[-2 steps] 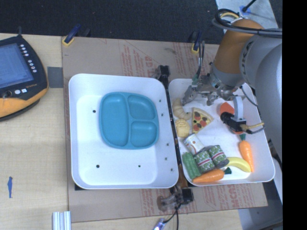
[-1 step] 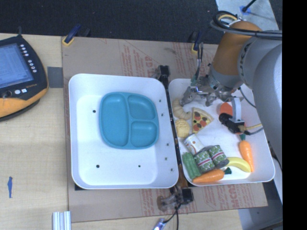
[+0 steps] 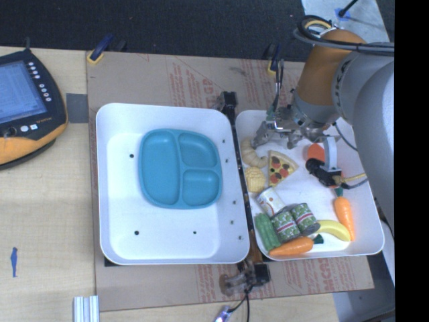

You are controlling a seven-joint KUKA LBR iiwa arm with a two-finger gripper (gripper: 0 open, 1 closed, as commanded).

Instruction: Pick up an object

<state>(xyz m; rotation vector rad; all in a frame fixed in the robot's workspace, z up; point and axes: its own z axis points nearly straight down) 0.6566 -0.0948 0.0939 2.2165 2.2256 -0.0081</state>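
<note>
The right bin (image 3: pixel 365 250) has its upper right corner hidden beneath the arm (image 3: pixel 348 79). At the left frame edge, the teach pendant (image 3: pixel 23 106) is cut off.

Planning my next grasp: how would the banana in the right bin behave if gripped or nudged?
The banana looks like smooth toy plastic, so probably light, stiff and a bit slippery. Its curved shape may pivot or rock when nudged. The carrot close beside it could crowd a grasp.
</note>
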